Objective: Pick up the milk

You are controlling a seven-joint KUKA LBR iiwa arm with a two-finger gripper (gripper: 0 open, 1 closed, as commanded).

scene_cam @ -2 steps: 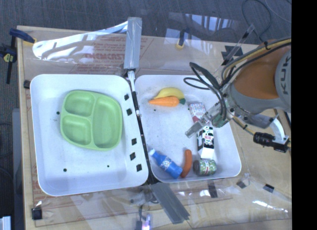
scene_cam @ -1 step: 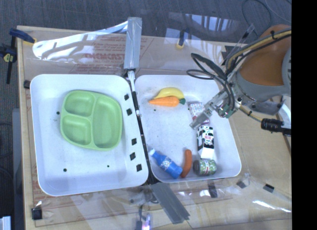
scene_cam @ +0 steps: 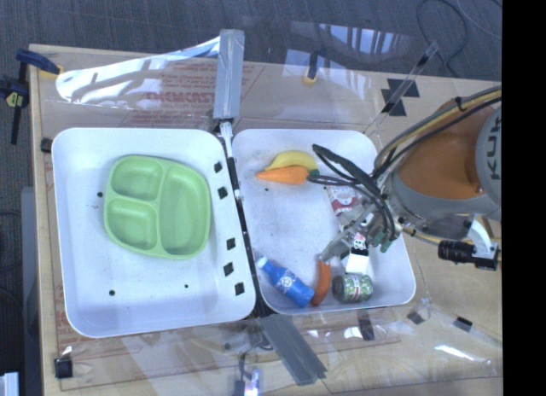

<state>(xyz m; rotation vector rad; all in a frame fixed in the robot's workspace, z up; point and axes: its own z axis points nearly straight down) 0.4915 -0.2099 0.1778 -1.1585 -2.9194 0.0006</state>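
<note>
Milk (scene_cam: 358, 261): small white bottle-shaped toy, dark cap, near the right bin's (scene_cam: 281, 142) front right corner, just above a green can (scene_cam: 353, 286), beside a small carrot (scene_cam: 323, 281). Probably light, rigid plastic, smooth and likely slippery; grip across the body below the cap. Gripper (scene_cam: 365, 234) sits right over it, amid cables; can't tell its state or whether it has contact.

Claw (scene_cam: 354, 245) fingers lost in cable clutter — possibly over milk (scene_cam: 357, 260), partly hidden.
</note>
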